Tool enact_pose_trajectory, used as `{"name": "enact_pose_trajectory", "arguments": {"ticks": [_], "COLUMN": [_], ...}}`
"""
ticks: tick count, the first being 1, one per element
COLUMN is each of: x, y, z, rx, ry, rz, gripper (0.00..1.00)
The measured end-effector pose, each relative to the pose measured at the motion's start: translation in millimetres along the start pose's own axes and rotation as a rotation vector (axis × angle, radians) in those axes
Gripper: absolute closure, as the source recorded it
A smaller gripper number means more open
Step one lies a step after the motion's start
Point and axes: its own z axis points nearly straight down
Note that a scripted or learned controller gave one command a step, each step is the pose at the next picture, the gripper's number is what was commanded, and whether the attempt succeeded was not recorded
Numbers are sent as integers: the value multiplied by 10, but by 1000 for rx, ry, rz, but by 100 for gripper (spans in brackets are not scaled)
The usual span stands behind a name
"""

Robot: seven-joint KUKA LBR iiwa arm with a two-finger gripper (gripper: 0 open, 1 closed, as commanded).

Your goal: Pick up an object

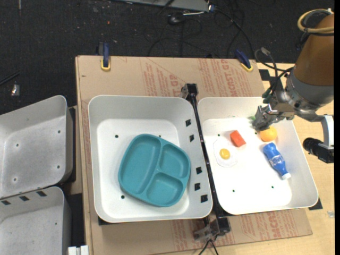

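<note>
Arm (313, 62) reaches in from right; end effector (263, 122) low over orange ball (269, 134), finger state unclear.

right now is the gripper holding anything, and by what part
Cannot be told. The gripper is low in the right bin, at the upper left edge of the orange ball, but a grip on it isn't visible.

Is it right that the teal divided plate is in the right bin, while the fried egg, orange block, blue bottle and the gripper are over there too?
Not quite. The camera view shows the teal divided plate in the left bin, not the right bin. The fried egg, orange block, blue bottle and gripper are in the right one.
</note>
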Motion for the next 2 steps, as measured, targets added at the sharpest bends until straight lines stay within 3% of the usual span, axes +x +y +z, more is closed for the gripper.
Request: {"name": "enact_pose_trajectory", "arguments": {"ticks": [2], "x": [1101], "y": [178], "z": [257], "rx": [4], "ry": [1], "rz": [0], "gripper": [100]}}
